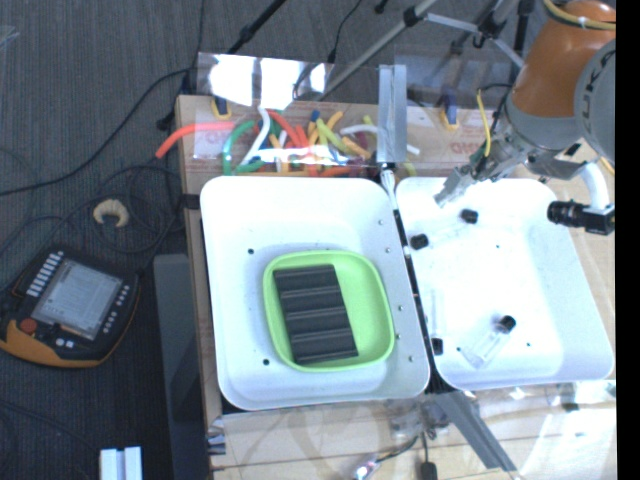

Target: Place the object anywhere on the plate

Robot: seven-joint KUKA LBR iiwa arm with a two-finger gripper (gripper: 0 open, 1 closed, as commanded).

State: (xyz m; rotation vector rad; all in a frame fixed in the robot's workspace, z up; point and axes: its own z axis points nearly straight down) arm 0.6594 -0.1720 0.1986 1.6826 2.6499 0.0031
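Hanging over the far edge of the right bin (590, 298), the gripper (462, 182) showed as a thin metal tip below the grey arm (560, 58) and its orange band; whether it was apart or together could not be told, and nothing showed in it. One small clear vial with a black cap (490, 340) lay near that bin's front edge, well apart from the gripper. One green plate (375, 313) sat in the left bin (300, 208), beside the right bin, carrying one dark ridged block (315, 313). Two bins in all stood side by side.
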